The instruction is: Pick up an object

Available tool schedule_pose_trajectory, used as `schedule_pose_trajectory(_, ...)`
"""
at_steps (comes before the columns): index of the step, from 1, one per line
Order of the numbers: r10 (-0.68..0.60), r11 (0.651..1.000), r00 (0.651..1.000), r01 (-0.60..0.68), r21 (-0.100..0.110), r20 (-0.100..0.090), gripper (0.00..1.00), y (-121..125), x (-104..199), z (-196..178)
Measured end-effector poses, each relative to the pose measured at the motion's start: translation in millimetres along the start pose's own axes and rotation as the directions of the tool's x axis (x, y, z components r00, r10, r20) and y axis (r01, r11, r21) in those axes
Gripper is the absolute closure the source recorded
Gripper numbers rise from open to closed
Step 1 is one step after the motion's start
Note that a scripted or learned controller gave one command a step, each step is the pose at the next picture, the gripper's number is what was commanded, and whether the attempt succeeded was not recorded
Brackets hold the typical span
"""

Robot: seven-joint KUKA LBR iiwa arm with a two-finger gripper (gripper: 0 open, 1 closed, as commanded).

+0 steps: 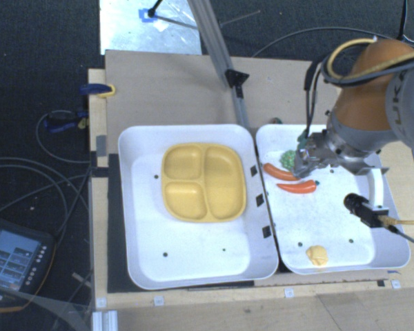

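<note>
One fixed camera looks down at a slant from above the bench [193, 88], far enough to frame both white bins [193, 267]; the arm [372, 95] enters from the frame's right.

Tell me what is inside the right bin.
The right bin holds two red-orange chili-like pieces, a green item beside the gripper, and a yellow item near its front. The arm covers the bin's back right part.

A yellow tray [203, 183] with 3 compartments lies in the left bin [141, 254], toward its far right part. On the bench's [165, 88] left edge sit a blue-and-yellow clamp [96, 89] and a grey pole [210, 29] slanting inward. A handheld pendant [10, 254] rests on the dark floor [34, 47], among cables [55, 126].
</note>
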State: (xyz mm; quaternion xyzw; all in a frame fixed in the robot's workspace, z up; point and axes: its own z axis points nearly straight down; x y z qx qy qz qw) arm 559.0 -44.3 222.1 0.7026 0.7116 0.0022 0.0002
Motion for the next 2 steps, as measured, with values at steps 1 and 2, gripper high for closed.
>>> schedule_pose_trajectory(1,0.0,1.0,1.0,0.0,0.001,0.0,1.0,7.2,62.5,-8.0)
schedule_pose_trajectory(2,0.001,1.0,1.0,-0.001,0.001,0.001,1.0,23.1,113.6,-1.5)
